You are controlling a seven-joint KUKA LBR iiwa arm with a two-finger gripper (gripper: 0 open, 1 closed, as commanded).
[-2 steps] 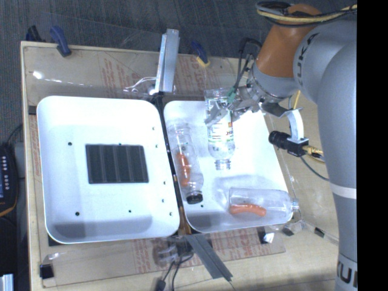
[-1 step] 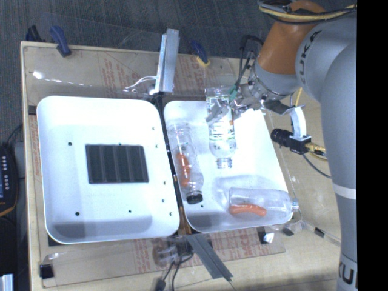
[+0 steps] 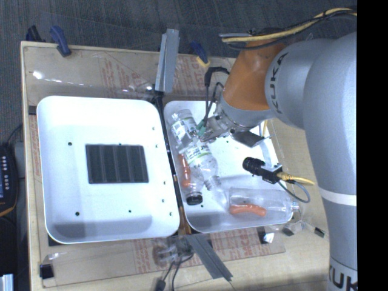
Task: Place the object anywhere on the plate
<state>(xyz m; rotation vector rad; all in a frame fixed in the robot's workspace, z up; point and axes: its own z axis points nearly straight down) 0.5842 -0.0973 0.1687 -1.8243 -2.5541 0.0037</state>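
The two-finger gripper (image 3: 209, 128) hangs over the right white bin (image 3: 274, 220); whether anything is pinched, I cannot tell. Just beside it lie clear plastic bottles (image 3: 197, 153): probably light, slippery, crushable, best grasped mid-body. The dark ridged rectangular plate (image 3: 117, 163) sits in the left white bin (image 3: 60, 120).

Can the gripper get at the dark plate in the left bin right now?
Probably yes: the dark ribbed plate lies uncovered in the left bin, nothing on it. The gripper sits over clear plastic bottles in the right bin.
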